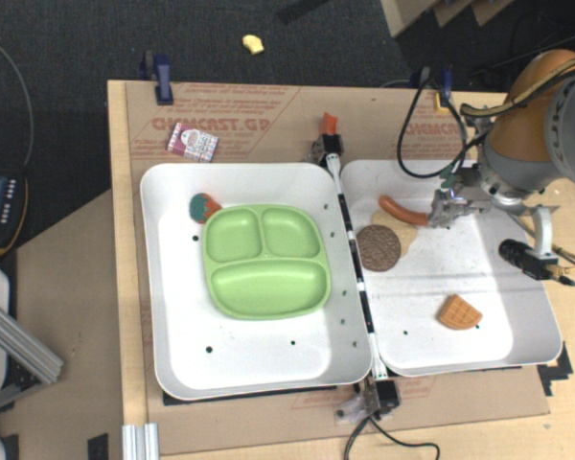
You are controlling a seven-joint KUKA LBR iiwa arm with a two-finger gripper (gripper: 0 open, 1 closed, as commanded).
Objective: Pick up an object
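Note:
In the right bin lie a red sausage, a round brown patty resting on a tan slice, and an orange waffle-like piece. My gripper is low over the bin's back part, right at the sausage's right end. Nothing can be seen held in it. The arm's grey wrist and orange band rise to the right of it.
The left bin holds a green divided plate with a small red and teal object at its upper-left corner. Black cables hang over the right bin's back edge. A small pink card lies on the cardboard behind the left bin.

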